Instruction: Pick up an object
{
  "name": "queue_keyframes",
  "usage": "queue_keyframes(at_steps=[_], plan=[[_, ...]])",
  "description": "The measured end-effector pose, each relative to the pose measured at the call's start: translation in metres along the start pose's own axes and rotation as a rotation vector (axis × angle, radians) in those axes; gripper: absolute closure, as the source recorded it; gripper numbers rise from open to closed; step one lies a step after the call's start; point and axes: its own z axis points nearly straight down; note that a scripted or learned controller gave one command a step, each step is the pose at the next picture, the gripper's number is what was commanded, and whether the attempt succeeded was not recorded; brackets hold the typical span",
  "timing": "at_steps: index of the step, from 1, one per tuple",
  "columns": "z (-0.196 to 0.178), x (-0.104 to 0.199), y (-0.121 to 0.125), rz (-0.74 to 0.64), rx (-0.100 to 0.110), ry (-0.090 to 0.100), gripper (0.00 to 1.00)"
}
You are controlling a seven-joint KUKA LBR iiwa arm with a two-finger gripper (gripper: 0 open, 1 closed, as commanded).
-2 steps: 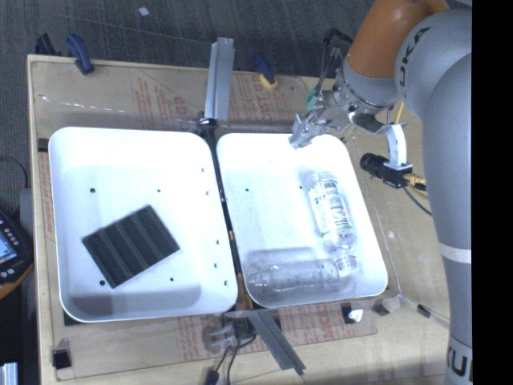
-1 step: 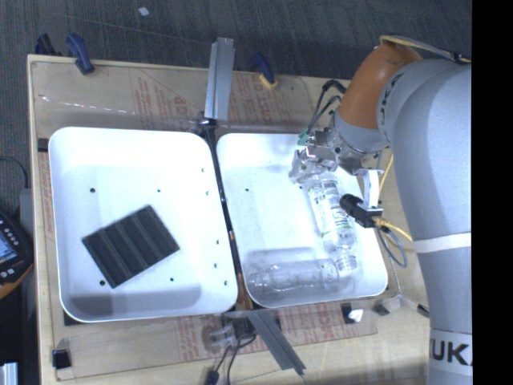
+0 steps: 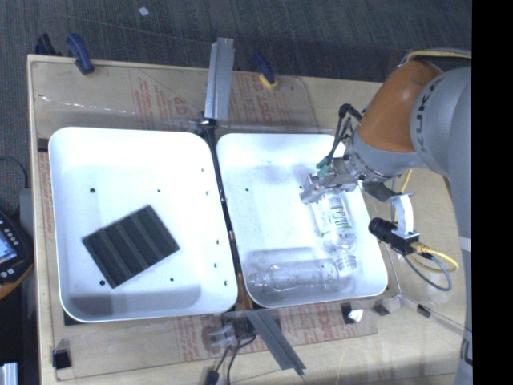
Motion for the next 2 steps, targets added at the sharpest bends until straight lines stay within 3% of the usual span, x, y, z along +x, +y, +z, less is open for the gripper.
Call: queue_keyframes(at_steps=[1,2], plan=[[0.0001,-0.0003,-0.0002,0.001,0.0,0.0,0.0],[-0.0098,0.0001,0.0008,-0.004,0.001,0.0,1.0]])
